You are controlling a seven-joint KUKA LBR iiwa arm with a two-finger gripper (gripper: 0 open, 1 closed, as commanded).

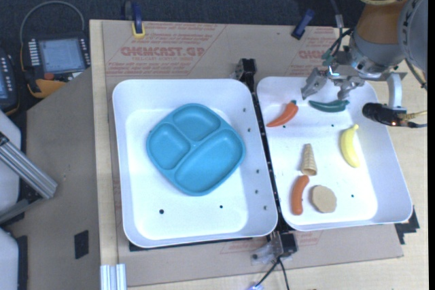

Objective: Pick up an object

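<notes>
Camera view, right bin (391, 197), far end: dark green pepper (329, 105), curved, lying flat just under my gripper (331, 83). Fingers spread either side above it, nothing between them. I judge it a light, hard plastic toy, smooth and likely slippery; best gripped across its thicker middle. Beside it: orange chili (283, 114), banana (349, 145). Left bin (129, 166): blue divided plate (196, 148).

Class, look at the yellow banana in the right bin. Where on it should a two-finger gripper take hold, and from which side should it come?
Probably grip the banana across its thick middle, coming straight down from above. It lies flat in the right bin, running roughly top to bottom in the view, so the fingers should close across its narrow width, left to right. Bare floor on both sides leaves room.
</notes>
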